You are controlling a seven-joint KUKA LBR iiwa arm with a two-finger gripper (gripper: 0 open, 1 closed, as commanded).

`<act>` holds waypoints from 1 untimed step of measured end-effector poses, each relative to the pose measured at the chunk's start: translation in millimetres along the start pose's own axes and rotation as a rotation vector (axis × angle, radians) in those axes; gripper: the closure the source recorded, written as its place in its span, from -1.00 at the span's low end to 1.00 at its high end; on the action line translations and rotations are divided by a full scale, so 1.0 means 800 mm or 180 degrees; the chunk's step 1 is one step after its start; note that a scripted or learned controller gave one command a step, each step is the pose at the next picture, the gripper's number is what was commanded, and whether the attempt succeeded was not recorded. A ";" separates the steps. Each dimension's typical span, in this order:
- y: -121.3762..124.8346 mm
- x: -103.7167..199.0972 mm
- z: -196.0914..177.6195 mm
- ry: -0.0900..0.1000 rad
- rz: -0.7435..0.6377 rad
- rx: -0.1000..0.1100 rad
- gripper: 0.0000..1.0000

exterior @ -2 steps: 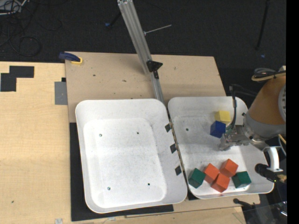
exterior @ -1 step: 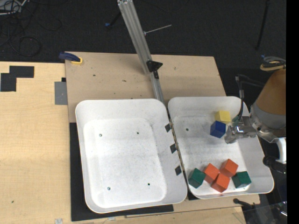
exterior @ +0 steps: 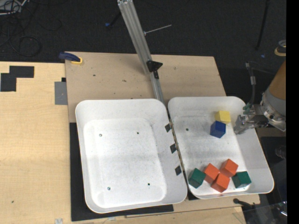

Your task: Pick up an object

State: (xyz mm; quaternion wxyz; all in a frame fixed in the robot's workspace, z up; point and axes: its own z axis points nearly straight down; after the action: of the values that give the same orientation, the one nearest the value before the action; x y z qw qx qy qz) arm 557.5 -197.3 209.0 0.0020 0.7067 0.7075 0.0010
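No readable text, label, brand, number or sign is being shown on the bins [exterior: 126, 107], the blocks [exterior: 217, 129] or the bench [exterior: 140, 73].

A robotics lab: a plywood table [exterior: 187, 73] bears two white bins [exterior: 121, 111], an aluminium rail [exterior: 138, 31] slants up behind them, cables [exterior: 18, 3] trail over dark floor at far left, and blocks [exterior: 217, 174] lie in the right bin
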 end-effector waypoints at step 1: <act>0.001 -0.001 -0.031 0.0003 -0.0004 0.0011 1.00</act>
State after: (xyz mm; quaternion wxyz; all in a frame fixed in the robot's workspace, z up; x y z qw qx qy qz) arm 557.9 -198.3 233.6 0.0004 0.7062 0.7080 0.0002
